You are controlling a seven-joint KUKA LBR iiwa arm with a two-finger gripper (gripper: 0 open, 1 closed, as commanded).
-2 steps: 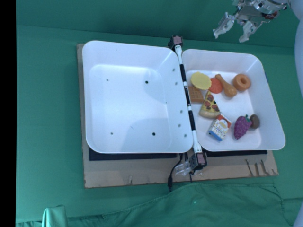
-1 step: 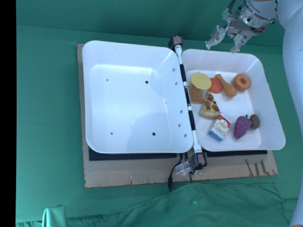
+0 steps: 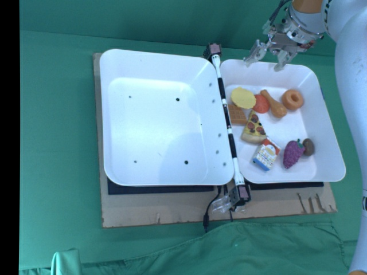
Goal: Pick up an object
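Drumstick (image 3: 273, 103) lay in right bin (image 3: 327, 153), upper middle, long axis slanting from upper left to lower right, touching red piece (image 3: 262, 103), donut (image 3: 293, 99) just beside. Gripper (image 3: 267, 57) hovered over bin's far rim, fingers spread, nothing between them. Drumstick sat below gripper toward camera, nearest pickable item along with donut. Likely needed descent plus short move forward; grasp across narrow axis.

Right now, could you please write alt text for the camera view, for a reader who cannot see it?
A grey robot arm's open gripper hovers over the far rim of the right bin, holding nothing. That bin holds toy food: a doughnut, drumstick, pizza slice, juice carton and grapes. The left bin sits alongside.
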